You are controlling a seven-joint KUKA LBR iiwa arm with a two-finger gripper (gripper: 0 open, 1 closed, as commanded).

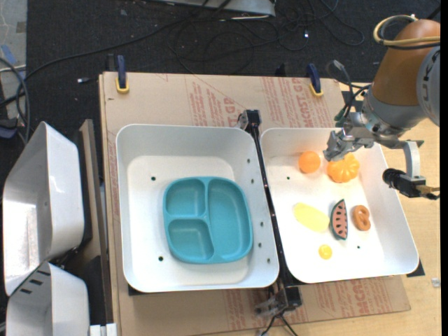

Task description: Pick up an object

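In the right white bin, the gripper, finger state unclear, sits on a ribbed orange pumpkin

A robotics lab: white bins on clamped cardboard, loose cables on dark floor.

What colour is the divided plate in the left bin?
Teal-blue all over: the three-compartment plastic plate, seen clearly in the camera view.

The gripper covers the top of the orange pumpkin-like toy near the right bin's far edge, and the arm runs off the picture's right edge.
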